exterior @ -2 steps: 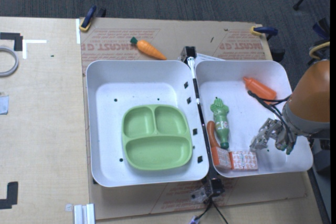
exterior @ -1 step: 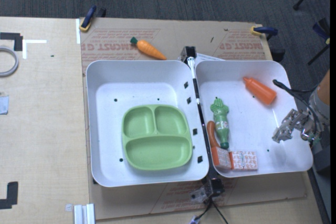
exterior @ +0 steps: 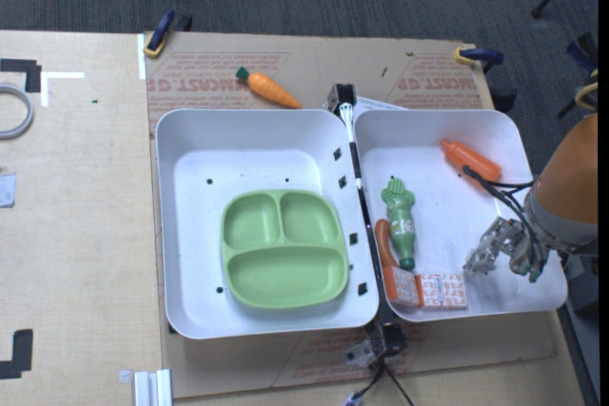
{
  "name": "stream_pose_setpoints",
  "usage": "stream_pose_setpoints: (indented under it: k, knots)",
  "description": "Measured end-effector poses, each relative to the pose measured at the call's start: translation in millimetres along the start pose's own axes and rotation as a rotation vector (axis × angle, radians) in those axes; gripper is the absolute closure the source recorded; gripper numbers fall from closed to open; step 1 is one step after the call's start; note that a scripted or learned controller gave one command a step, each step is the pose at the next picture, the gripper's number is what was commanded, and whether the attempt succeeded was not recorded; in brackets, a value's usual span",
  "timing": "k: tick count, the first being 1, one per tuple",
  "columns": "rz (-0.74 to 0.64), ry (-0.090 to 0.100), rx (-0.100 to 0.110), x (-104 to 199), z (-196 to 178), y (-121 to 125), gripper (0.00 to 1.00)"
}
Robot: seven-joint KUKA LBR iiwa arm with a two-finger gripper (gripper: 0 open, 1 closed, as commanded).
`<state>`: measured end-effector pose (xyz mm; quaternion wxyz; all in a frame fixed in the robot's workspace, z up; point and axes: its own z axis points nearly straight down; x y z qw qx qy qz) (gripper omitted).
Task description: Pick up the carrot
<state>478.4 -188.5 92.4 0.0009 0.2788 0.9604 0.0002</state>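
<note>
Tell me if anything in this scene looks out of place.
Yes. The carrot lies outside both bins, on the cardboard behind the left bin, while the gripper is over the right bin. The other items sit inside the bins, so the carrot looks stray.

From my remote station, the carrot lies on open cardboard at upper centre of the frame, outside both bins, with bare room around it; the nearest obstacles I see are the left bin's upper rim just below and a black clip to its right. The green divided plate fills the left bin's middle, leaving a free margin along its walls. The right bin is crowded at lower left by a green bottle, a sausage-like piece and a small box; an orange object sits upper right. The gripper and its cables occupy the lower right corner.
</note>
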Motion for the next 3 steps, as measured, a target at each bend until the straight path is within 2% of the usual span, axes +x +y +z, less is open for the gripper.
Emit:
stream_pose_setpoints:
  k: [1, 2, 3]
  knots:
    - [-0.175, -0.004, 0.000, -15, -69, -23, 1.00]
    - [-0.246, -0.004, -0.002, 32, -1, 52, 1.00]
    - [-0.244, -0.049, -0.009, 21, -7, 55, 0.00]
